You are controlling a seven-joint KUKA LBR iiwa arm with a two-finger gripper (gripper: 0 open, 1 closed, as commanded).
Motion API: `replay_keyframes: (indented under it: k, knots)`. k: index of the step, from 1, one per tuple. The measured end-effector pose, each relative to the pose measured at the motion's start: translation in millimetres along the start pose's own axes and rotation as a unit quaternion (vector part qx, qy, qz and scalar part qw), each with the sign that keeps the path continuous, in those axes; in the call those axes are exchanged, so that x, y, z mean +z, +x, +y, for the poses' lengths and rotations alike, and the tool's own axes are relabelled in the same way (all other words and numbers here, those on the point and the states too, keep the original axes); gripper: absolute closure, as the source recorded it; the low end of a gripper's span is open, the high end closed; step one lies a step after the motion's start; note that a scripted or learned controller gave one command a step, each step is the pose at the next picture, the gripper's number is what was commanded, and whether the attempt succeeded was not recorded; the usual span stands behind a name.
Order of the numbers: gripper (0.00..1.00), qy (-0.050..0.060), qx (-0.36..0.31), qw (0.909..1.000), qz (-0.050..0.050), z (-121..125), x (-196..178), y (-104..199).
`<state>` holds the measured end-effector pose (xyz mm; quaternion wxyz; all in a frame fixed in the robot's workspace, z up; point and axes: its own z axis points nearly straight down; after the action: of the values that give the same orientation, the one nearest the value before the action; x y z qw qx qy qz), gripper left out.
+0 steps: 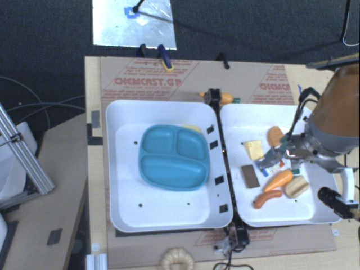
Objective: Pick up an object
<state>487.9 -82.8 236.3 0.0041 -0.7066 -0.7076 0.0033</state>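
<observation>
A: Gripper?
B: Over the right bin, just above the carrot; finger spread can't be told.
A: Carrot's lie?
B: Long axis slanted, tip toward lower left, sausage beside it, bread roll to its right.

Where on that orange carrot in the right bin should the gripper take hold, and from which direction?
Probably across the middle of the carrot, coming straight down from above. It lies flat and slanted, long and narrow, so fingers closing across its short width should fit. The beige piece sits close by its thick upper end and the sausage near its lower tip, so the middle looks freest. The gripper hovers just above it.
</observation>
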Motion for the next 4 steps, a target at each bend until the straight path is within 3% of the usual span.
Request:
replay_keyframes:
  k: [1,3,4]
  knots:
    - [0.0,-0.006,-0.001,1.0,0.0,2,-6,0]
    - [0.0,-0.003,0.0,1.0,0.0,7,83,0]
    - [0.0,-0.003,0.001,1.0,0.0,7,144,-5]
